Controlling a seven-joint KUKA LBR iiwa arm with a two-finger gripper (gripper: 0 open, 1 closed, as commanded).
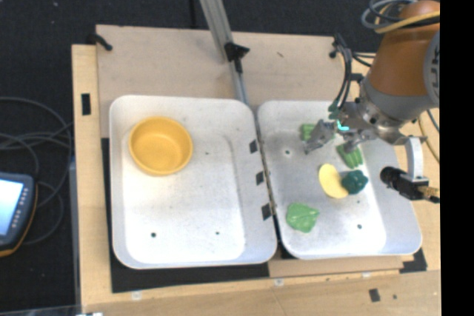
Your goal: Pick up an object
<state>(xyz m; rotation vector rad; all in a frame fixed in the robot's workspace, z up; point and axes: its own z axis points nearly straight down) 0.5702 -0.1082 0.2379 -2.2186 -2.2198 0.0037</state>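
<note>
The right bin [370, 240] holds several small things: a light green piece [306, 131] near its back, a green piece [350, 156] under the wrist, a yellow object [331, 181], a dark teal object [355, 181] touching the yellow one, and a green lump [301, 217] toward the front. My gripper [333, 133] hangs over the back part of this bin, between the light green piece and the green piece. One grey finger [320, 135] points down-left. Nothing shows clearly between the fingers.
In the left bin [185, 233], a yellow bowl [161, 146] sits at the back left. A slanted metal pole [215, 4] rises behind the divider between the bins. A handheld screen [11, 207] lies off the bench at the left.
</note>
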